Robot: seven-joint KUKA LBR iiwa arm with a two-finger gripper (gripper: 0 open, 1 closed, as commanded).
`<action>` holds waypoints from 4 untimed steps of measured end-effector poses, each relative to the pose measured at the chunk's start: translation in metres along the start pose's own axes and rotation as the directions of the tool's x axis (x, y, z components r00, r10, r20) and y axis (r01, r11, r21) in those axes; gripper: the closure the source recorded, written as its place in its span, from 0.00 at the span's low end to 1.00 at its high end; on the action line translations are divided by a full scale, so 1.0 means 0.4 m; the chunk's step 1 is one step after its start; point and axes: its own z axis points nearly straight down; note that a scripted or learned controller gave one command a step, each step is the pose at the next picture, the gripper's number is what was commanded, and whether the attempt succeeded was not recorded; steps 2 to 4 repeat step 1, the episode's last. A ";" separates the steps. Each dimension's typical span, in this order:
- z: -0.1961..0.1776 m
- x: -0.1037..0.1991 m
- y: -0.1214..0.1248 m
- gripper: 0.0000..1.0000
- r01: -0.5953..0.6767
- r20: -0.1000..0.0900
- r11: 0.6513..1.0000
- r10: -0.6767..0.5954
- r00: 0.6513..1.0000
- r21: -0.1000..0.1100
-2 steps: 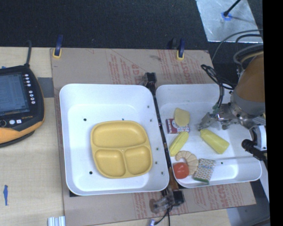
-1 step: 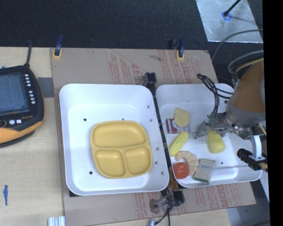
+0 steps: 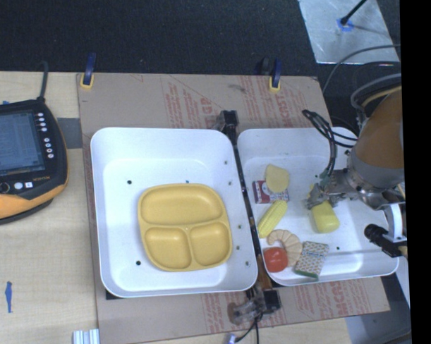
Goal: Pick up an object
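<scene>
My gripper [image 3: 321,196] is low inside the right bin [image 3: 360,267], reaching in from the right edge. Just below it and touching its tip lies a yellow block [image 3: 325,218]. To its left in the same bin lie a pale yellow wedge [image 3: 276,177], a red and white packet [image 3: 261,192] and a yellow corn cob [image 3: 272,216]. Along the bin's front are a tan ridged pastry [image 3: 284,238], a red tomato [image 3: 275,258] and a green checkered piece [image 3: 311,259].
The left bin [image 3: 118,206] holds a yellow divided plate [image 3: 183,225]. A tablet with an orange casing [image 3: 21,160] lies on the bench at far left. Cables [image 3: 320,125] hang by the arm over the right bin's back corner. Clamps [image 3: 275,74] hold the cardboard base.
</scene>
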 end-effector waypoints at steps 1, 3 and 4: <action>-0.234 0.168 0.093 1.00 -0.004 -0.003 1.000 0.004 1.000 -0.004; -0.234 0.168 0.093 1.00 -0.004 -0.003 1.000 0.004 1.000 -0.004; -0.234 0.168 0.093 1.00 -0.004 -0.003 1.000 0.004 1.000 -0.004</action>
